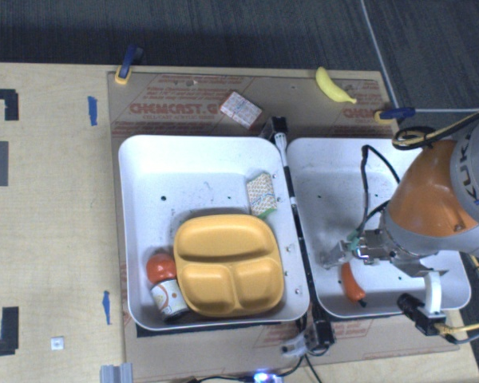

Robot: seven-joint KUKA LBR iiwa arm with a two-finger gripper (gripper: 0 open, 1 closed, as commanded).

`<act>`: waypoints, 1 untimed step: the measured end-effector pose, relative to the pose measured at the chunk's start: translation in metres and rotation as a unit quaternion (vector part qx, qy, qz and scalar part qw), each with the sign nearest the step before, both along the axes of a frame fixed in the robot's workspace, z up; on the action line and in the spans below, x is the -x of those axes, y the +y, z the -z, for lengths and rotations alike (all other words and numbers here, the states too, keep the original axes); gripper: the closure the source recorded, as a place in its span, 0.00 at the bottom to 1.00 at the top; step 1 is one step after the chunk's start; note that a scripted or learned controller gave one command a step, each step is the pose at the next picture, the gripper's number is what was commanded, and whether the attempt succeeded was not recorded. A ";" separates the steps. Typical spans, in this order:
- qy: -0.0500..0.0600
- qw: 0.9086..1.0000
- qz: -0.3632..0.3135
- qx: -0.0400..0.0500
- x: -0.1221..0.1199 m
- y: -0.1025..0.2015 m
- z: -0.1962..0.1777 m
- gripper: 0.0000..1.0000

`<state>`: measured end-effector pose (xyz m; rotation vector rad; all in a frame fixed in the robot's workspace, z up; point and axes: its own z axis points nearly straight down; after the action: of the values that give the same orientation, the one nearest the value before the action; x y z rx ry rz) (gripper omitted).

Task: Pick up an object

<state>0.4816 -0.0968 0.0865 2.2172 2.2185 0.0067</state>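
In the right bin (327, 166), a small orange carrot-shaped object (352, 284) lies near the front wall. My gripper (345, 255) hangs low over the bin floor, just above and to the left of that object, at the end of the grey and orange arm (431, 206). In the left bin (144, 182) are a large yellow compartment tray (227, 262), a red-orange round item (160, 268), a white and orange cup (169, 297) and a patterned packet (261, 193).
A yellow banana (334, 86) and a small patterned box (240, 109) lie on the cardboard behind the bins. Black cables (371, 174) loop over the right bin. The arm covers that bin's right half.
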 end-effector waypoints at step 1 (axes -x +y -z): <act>-0.002 1.000 0.000 0.000 -0.001 0.000 -0.010 1.00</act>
<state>0.4828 -0.0964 0.0966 2.2155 2.2163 0.0107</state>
